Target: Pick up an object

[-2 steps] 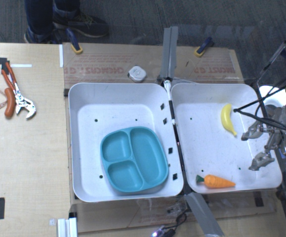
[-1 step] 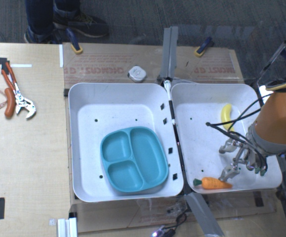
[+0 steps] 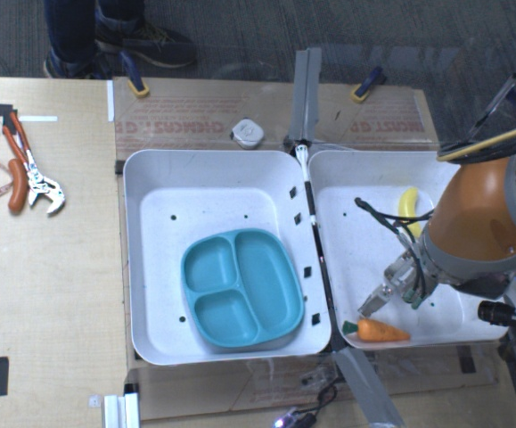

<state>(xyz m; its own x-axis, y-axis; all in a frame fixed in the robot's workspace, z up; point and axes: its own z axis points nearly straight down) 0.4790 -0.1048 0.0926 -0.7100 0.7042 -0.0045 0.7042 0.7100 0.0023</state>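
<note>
Hangs the claw (image 3: pixel 375 301) low in the right bin (image 3: pixel 351 239), just above the carrot (image 3: pixel 384 331), with nothing visibly gripped; cannot make out the claw's state, released or clenched, from this slant. Finds the carrot lying against the bin's near wall, close to the corner, and a banana (image 3: pixel 407 205) farther back, partly hidden behind the arm (image 3: pixel 476 217). Risks, by judgement, jamming against that near wall on the way down, leaving no room to straddle the carrot; risks too a glancing touch on the rounded, tapered body, rolling it along the wall or squirting it out of a closing grip. Could also come up with nothing at all if closed too high. Leaves the left bin (image 3: pixel 159 239) with a teal divided plate (image 3: pixel 240 288) in it. Beyond the bins, shows cardboard (image 3: pixel 195 125) beneath them, orange-handled pliers (image 3: pixel 15 172) on the pale wooden surface (image 3: pixel 53 310) at left, a small white round thing (image 3: pixel 247 133) behind the bins, and someone's shoes (image 3: pixel 142 43) on dark carpet.
</note>
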